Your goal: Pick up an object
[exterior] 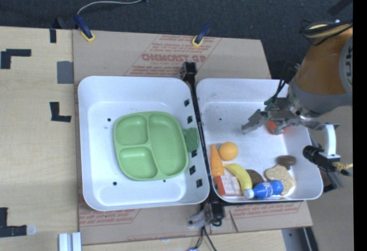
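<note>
While the arm hung over the right bin (321,187), status was:
gripper (265,121): fingers spread, grasping nothing, above bare floor
targets: orange ball (228,151), banana (239,175), blue bottle (267,189), clustered at near wall
risk: crowded pile, so fingers could snag neighbours or skid off the ball

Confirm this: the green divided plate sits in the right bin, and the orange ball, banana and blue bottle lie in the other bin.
Wrong on one point. The camera view shows the green divided plate in the left bin, not the right. The orange ball, banana and blue bottle do lie in the other bin.
</note>
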### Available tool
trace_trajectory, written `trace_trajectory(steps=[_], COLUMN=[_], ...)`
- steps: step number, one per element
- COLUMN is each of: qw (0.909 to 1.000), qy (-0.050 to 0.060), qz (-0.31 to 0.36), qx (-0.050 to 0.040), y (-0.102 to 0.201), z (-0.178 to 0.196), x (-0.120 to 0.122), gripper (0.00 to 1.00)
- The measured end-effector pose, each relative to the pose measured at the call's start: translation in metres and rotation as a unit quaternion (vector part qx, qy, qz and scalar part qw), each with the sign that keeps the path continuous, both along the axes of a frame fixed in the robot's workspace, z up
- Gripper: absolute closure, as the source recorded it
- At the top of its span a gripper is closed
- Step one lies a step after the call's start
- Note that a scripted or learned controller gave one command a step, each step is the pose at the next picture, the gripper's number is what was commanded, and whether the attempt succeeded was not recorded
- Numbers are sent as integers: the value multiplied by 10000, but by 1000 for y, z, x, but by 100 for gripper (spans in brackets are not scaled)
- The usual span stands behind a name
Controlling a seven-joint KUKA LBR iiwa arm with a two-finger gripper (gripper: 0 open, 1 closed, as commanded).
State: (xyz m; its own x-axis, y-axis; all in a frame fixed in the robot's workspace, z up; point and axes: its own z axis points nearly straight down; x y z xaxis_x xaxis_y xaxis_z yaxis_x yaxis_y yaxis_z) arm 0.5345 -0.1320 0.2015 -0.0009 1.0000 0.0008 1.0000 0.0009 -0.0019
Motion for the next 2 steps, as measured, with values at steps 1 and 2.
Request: trace_trajectory(steps=[1, 2], qw=[10000, 10000], qy=[-3, 7], qz=[-5, -7], qx=[0, 6], y=[33, 34], z=[-108, -99], x=[-14, -15], gripper=[0, 100])
